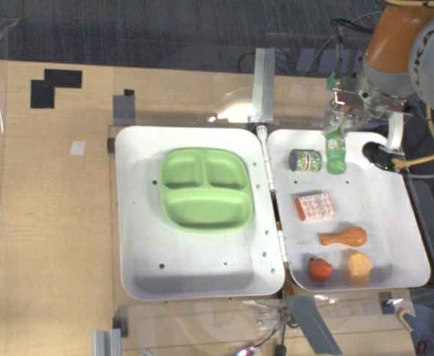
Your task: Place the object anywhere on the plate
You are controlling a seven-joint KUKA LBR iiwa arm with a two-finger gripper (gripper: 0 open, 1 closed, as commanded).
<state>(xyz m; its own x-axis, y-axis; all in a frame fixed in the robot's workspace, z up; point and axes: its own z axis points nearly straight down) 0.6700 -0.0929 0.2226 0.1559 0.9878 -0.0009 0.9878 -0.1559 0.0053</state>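
Note:
A green divided plate (pixel 205 189) lies in the left white bin (pixel 139 265). My gripper (pixel 335 119) hangs over the far edge of the right bin (pixel 406 221). It is shut on the top of a green bottle (pixel 336 153), which hangs upright below the fingers. The bottle is beside a small dark green can (pixel 305 160), well to the right of the plate.
The right bin also holds a red and white packet (pixel 315 206), an orange drumstick (pixel 344 236), a red tomato (pixel 320 268) and a yellow piece (pixel 359 266). A metal divider post (pixel 264 87) stands between the bins at the back.

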